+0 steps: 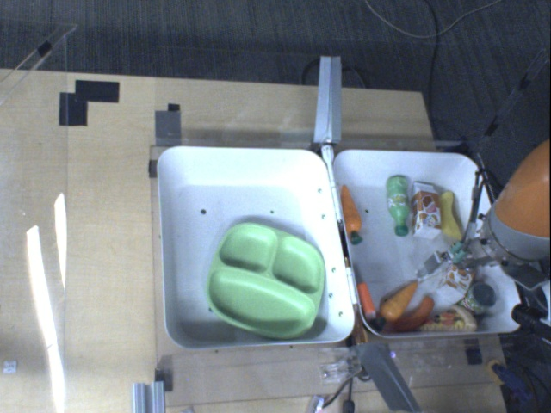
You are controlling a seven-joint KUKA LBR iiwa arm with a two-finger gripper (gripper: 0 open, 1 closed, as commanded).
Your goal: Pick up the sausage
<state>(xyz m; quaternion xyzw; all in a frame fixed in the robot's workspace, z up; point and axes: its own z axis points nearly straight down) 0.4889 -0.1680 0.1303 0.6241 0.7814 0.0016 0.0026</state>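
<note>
I see gripper [454, 256] low over right bin [376, 231], just right of sausage [413, 315]; jaw state I cannot tell.

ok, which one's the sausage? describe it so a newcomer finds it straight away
Take the right bin, then its near edge. The sausage lies there, a dark red-brown curved link just under an orange carrot. It is darker and redder than the carrots, and lies closest to the rim beside a patterned packet.

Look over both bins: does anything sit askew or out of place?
Yes. The green divided tray lies skewed in the left bin, and a carrot leans against the right bin's left wall.
</note>
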